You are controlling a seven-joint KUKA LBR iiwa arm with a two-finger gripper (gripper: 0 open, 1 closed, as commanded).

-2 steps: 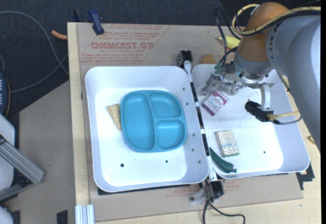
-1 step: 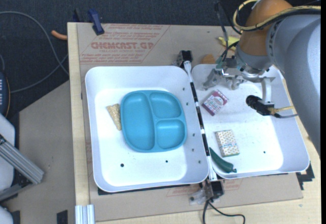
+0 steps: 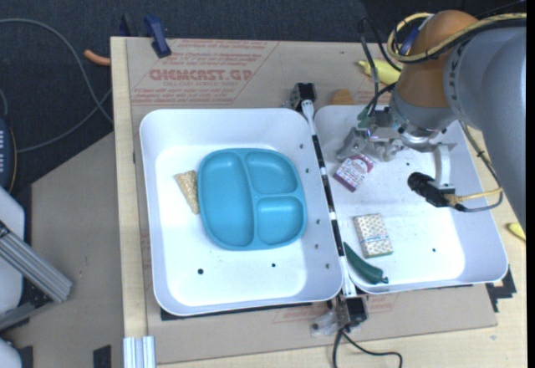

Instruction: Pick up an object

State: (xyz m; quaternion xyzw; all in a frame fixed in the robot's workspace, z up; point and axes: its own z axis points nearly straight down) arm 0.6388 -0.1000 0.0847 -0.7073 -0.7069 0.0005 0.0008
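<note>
One small pink-and-white packet (image 3: 354,171) lies in the right bin (image 3: 468,262), near that bin's left wall and toward its far edge. The gripper (image 3: 374,143) hangs just beside it on the far side, low over the bin floor; its metal parts are bunched together and I cannot tell how it is set, nor is the packet seen caught in it. The grey arm (image 3: 493,78) with one orange band (image 3: 435,57) comes in over the bin's far right corner.

Two more things lie in the right bin: one tan patterned block (image 3: 373,234) near the middle of the left wall, and one dark green piece (image 3: 365,266) at the near left corner.

The left bin (image 3: 167,274) carries two things: one blue divided plate (image 3: 251,196) in its centre, and one tan wedge (image 3: 187,187) touching the plate's left edge.
</note>
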